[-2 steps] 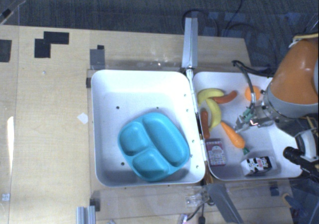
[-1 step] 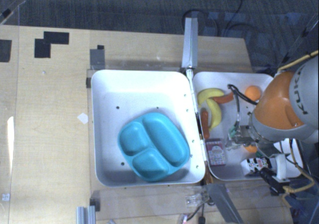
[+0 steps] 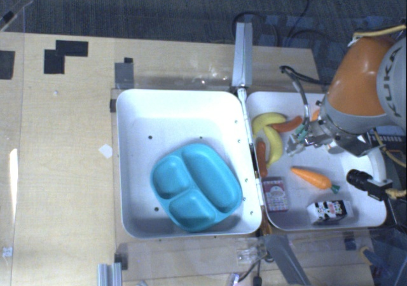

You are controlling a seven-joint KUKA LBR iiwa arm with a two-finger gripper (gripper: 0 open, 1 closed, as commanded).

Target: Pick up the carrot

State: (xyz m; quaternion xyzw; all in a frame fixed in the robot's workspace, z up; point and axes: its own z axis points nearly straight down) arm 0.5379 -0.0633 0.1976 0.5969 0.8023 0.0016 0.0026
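Hovering over right bin, carrot not grasped

Gripper (image 3: 304,138) sits low in the right bin (image 3: 375,218), above and just left of the carrot (image 3: 311,178), which lies flat on the bin floor, orange, green tip pointing right. Nothing visible between the jaws; how far apart they stand I cannot tell, too small and blurred.

Doing it well, my call: shift toward the carrot's middle, turn the jaws across its short width, descend straight, avoid the banana (image 3: 272,133) and the small patterned packet (image 3: 275,194) nearby.

Hard to read: reddish item (image 3: 260,154) by the divider, maybe a sausage. Black-and-white object (image 3: 329,211) unclear. Arm body covers the bin's upper right corner. Blue tray (image 3: 197,186) in left bin, well apart.
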